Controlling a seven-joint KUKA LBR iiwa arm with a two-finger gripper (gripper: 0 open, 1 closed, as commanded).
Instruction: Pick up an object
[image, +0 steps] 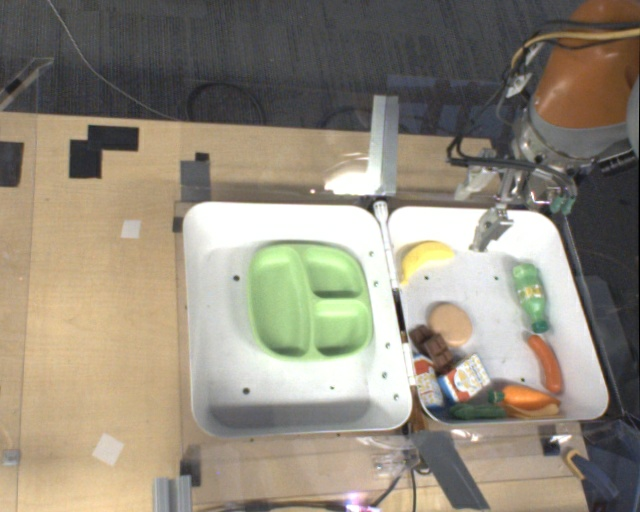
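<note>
Overhead, the gripper (490, 232) hangs over the right bin's (575, 262) back rim; whether it is open I cannot tell. Nearest is the lemon (427, 259), just leftward, its long axis running left-right.

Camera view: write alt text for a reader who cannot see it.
The arm's end effector hovers over the far edge of the right bin, which holds toy food including a green bottle and a yellow lemon. The left bin holds a green divided tray.

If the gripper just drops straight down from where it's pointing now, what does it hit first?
Probably bare floor of the right bin, near its far wall. The gripper hangs right of the yellow lemon; depth is unclear.
</note>
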